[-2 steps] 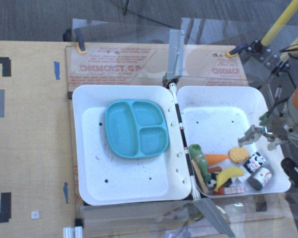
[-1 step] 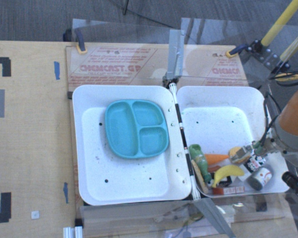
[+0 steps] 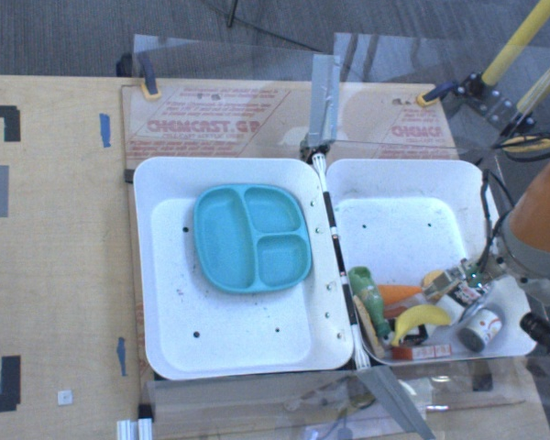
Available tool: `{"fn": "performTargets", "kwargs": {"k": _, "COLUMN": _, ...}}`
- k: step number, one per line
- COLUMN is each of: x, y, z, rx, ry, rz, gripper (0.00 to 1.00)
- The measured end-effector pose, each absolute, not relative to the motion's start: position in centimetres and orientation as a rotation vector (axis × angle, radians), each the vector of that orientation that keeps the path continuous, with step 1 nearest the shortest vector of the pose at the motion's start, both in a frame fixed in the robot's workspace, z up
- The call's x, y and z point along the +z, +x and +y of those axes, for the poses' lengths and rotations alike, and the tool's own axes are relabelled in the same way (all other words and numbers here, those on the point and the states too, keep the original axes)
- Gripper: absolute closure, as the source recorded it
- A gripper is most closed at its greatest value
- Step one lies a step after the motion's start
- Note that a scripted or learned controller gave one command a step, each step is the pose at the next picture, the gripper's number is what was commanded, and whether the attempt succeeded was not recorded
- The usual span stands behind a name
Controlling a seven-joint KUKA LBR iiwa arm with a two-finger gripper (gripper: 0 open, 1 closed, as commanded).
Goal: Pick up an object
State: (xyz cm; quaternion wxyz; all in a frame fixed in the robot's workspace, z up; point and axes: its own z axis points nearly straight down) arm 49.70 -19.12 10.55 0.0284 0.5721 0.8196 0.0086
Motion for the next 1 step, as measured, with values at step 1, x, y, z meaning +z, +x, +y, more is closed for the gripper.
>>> {"fn": "performTargets", "kwargs": {"k": 1, "x": 10.53, "y": 49.71, "z": -19.11, "rx": 0.027, "ry": 1.765, "rz": 2.530, "gripper": 0.00}}
